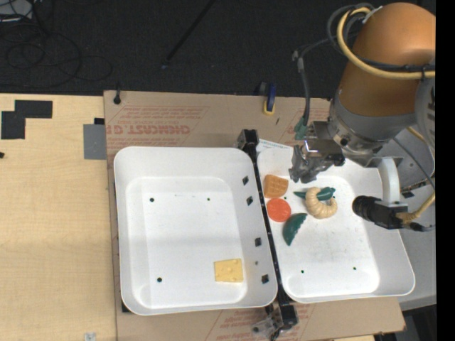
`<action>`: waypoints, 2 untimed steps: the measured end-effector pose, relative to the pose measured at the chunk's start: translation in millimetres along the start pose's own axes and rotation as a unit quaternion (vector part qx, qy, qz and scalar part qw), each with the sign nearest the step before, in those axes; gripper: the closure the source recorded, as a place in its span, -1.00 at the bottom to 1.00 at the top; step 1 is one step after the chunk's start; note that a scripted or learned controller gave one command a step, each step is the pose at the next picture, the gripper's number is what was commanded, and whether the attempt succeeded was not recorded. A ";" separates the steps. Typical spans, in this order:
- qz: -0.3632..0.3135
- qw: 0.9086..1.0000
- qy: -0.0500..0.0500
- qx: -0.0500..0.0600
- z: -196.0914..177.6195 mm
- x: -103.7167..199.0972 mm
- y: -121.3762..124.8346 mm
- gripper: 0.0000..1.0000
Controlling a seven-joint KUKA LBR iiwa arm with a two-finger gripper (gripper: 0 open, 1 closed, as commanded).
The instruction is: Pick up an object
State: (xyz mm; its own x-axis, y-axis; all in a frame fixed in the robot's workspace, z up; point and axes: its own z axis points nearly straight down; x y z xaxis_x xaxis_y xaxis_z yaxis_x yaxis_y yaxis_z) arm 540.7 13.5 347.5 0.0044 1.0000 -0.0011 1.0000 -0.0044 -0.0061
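The right bin (355, 275) holds a cluster of small items near its left side: an orange-brown block (276, 185), a red-orange round piece (279, 209), a dark green leaf-shaped piece (294, 227), and a cream ring-shaped piece (321, 205) with a teal bit (318, 192) on top. A yellow cheese-like square (228, 270) lies in the left bin (142, 190) toward its front right. My gripper (303, 173) hangs over the back of the right bin, just behind the cream ring and right of the orange block. Nothing shows between its fingers.
A black divider clamp (257, 212) runs between the two bins. A dark cylindrical part (377, 212) of the arm juts over the right bin's right side. Cables and the orange wrist (387, 55) loom above the bin's back right corner.
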 end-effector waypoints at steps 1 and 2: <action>-0.005 1.000 0.001 -0.005 -54.1 71.0 16.8 1.00; -0.008 1.000 0.003 -0.005 -140.6 155.1 -37.1 1.00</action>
State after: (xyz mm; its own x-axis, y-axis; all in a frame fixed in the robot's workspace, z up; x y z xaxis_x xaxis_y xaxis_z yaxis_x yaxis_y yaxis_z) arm 505.1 168.9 488.2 -0.0116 0.9999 0.0047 0.9999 0.0116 0.0048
